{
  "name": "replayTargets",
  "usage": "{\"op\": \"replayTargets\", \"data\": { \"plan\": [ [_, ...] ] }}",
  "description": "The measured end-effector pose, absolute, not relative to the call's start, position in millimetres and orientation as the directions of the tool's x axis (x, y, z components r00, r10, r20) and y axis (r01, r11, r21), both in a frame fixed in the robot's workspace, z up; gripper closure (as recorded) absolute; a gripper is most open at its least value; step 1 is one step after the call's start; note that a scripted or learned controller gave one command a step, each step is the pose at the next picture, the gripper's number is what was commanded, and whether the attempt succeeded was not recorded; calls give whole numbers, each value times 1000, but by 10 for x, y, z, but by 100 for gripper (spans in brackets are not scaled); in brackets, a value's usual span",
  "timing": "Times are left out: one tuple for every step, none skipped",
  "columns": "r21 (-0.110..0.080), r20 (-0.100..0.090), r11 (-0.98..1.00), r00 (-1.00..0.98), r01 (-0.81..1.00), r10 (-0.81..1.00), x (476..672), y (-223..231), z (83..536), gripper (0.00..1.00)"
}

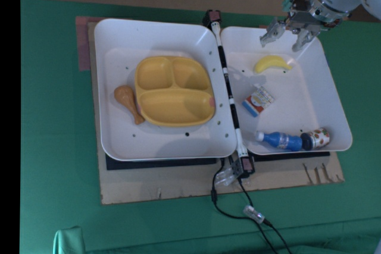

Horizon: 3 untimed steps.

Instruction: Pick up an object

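My gripper (284, 38) hangs over the back of the right bin (333, 110), fingers spread apart and nothing between them. Just below and in front of it lies a yellow banana (272, 63). Further forward in the same bin are a small red, white and blue carton (258, 100), a blue bottle (281, 140) lying on its side, and a small patterned can (318, 138) next to the bottle.
The left bin (113, 38) holds a yellow divided plate (172, 91) and a brown drumstick toy (128, 102) at its left side. A black hinge strip (228, 86) runs between the bins. Cables (238, 205) trail off the front of the bench.
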<state>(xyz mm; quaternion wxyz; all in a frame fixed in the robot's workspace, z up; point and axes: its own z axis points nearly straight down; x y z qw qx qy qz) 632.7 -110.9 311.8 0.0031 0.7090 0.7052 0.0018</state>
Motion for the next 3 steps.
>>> {"op": "replayTargets", "data": {
  "plan": [
    [9,-6,-5,5,1000,1000,6598,-1123,1934,0],
    [11,-7,-12,12,1000,1000,6605,-1150,2085,100],
    [15,-3,-3,3,1000,1000,6441,-848,3244,100]
  ]
}}
